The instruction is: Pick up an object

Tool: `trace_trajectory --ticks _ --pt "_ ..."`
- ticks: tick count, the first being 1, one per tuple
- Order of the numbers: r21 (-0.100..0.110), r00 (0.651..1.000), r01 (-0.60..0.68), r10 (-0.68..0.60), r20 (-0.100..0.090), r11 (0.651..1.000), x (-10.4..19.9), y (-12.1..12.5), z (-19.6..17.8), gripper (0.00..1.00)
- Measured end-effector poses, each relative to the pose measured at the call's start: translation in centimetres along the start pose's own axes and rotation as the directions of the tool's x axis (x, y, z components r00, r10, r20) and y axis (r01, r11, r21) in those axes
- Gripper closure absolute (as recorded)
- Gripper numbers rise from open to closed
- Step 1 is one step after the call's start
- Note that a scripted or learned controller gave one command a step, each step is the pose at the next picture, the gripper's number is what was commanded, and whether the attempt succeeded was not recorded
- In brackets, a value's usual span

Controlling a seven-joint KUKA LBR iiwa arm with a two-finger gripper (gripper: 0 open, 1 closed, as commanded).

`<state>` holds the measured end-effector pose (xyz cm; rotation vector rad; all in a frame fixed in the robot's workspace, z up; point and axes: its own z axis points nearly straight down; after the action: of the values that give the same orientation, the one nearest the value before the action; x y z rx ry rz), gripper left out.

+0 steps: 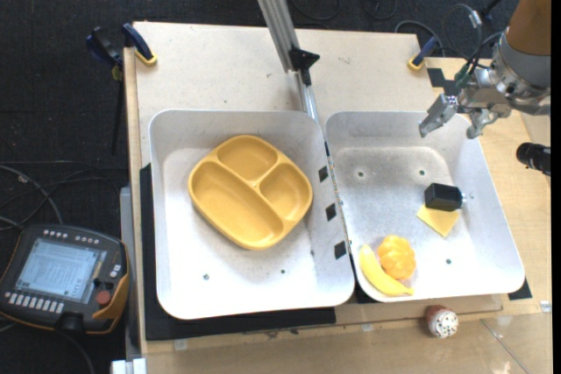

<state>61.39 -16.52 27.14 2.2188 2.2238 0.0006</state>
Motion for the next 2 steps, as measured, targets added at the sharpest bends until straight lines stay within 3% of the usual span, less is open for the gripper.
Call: trace_trajectory --ticks 1,2 --pt "0.0 1.0 0.001 -0.001 0.001 1.0 0.0 0.0 0.0 0.0" --pt "0.007 1.0 -0.003 0.003 0.0 1.0 -0.6 -0.9 5.7 0.0"
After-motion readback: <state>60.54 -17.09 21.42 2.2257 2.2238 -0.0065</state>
